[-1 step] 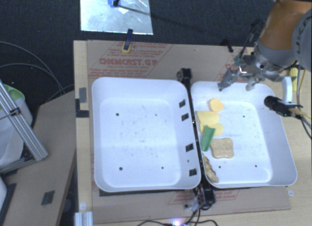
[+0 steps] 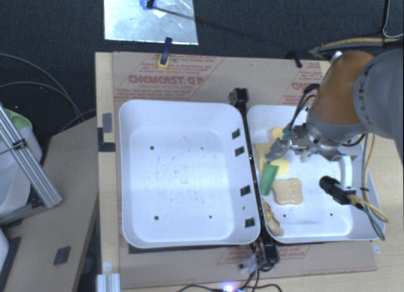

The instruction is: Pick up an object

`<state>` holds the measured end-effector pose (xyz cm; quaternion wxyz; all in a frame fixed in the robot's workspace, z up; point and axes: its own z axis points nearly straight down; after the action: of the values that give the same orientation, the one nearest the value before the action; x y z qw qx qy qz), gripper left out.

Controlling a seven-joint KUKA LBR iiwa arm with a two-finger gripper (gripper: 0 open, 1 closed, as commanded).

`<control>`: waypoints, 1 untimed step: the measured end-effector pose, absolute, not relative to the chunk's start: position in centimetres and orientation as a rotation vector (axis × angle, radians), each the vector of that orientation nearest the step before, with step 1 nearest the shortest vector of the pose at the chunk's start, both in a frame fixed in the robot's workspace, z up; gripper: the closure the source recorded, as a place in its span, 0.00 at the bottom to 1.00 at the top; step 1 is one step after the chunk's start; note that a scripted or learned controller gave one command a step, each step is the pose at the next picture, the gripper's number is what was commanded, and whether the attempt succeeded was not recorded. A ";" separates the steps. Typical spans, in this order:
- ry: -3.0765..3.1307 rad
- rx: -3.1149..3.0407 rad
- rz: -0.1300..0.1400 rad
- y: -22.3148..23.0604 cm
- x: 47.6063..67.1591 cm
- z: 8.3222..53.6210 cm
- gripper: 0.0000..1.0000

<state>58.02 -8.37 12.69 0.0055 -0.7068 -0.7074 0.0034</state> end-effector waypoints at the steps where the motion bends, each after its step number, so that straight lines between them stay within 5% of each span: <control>1: -2.230 -2.213 -0.004 -3.2 54.4 18.7 0.00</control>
<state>54.39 -3.23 18.74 0.0002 -0.7044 -0.7098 -0.0014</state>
